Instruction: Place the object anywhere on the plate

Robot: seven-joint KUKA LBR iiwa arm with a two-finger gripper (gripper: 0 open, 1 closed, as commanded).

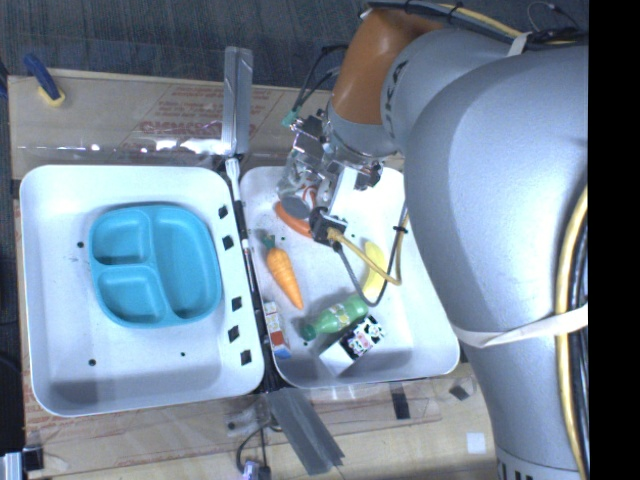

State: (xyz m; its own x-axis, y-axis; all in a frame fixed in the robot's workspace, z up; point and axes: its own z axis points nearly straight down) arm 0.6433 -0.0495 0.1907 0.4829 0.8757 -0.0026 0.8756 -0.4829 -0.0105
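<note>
Camera view, one entry per item.

1. Blue moulded plastic plate (155, 263), three compartments, rounded corners, smooth and glossy. It is lying flat in the middle of the left shallow white bin (60, 368), at the left of the frame, with nothing sitting in it. This is the task's destination.

2. Right shallow white bin (425, 333), centre of the frame, is serving as the stock of loose things. Both bins are resting side by side on the pale tabletop (130, 118).

3. Tool (303, 183), metal, on the grey arm with the orange band, is hanging low over the upper left part of the right bin. Whether it is set wide or narrow cannot be told from this angle, and nothing is visibly being held.

4. Small orange rounded piece (293, 218) is lying just beneath the tool. By its position it is probably the thing being targeted, so the task's object is judged to be waiting in the right bin, well apart from the plate.

5. Orange tapered toy carrot with a green top (284, 276) is lying near the bin's left wall, below the tool.

6. Green plastic bottle (335, 319) is lying on its side, lower centre.

7. Yellow curved banana-like piece (373, 266) is lying to the bottle's upper right.

8. Black-and-white patched small block (362, 339) is sitting just beside the bottle.
</note>
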